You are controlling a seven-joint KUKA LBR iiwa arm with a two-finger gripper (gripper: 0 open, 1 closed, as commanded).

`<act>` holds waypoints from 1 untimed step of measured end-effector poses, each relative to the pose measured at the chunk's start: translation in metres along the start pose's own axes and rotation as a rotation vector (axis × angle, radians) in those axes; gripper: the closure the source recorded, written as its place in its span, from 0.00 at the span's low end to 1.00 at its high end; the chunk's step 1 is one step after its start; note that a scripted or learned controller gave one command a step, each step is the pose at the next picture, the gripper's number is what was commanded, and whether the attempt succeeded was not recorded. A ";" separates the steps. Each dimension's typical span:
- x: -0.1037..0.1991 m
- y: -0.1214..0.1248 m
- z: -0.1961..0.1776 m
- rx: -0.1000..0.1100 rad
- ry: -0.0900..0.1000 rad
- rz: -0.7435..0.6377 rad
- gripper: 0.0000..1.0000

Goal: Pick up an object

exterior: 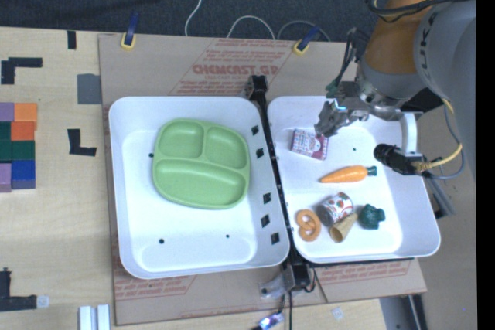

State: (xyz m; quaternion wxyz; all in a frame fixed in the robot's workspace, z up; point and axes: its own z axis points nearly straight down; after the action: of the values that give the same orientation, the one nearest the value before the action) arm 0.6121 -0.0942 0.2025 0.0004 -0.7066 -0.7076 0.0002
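**A:** From the overhead camera, how is the arm posed?

**B:** It reaches in from the right, the orange band high by the upper right corner, the grey wrist bent down and leftward over the right bin point(418, 239). The jaws point(325, 125) sit low above the bin's upper left part, just beside the top right corner of a small pink packet point(308, 143).

**A:** Have the jaws hold of it?

**B:** I cannot tell. The tips are dark and blurred together, so neither their spread nor any contact with the packet is clear. The packet looks to lie flat on the bin floor.

**A:** What else lies in there?

**B:** An orange carrot point(345, 175) near the middle, and along the front a pretzel point(308, 224), a small can with a red and white label point(337, 206), a cone-shaped piece touching it, and a dark green lump point(371, 216). The left bin point(131, 243) holds a green divided plate point(203, 164).

**A:** Any writing?

**B:** Red print on the cardboard sheet point(232, 66) under the bins on the worktop; it is too faint to read surely. The can's label and the packet's print are too small.
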 end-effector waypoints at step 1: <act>0.052 -0.018 -0.015 0.001 0.002 -0.005 1.00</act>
State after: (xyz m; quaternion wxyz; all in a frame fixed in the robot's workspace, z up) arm 0.5944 -0.0417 0.2172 0.0012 -0.7050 -0.7092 -0.0001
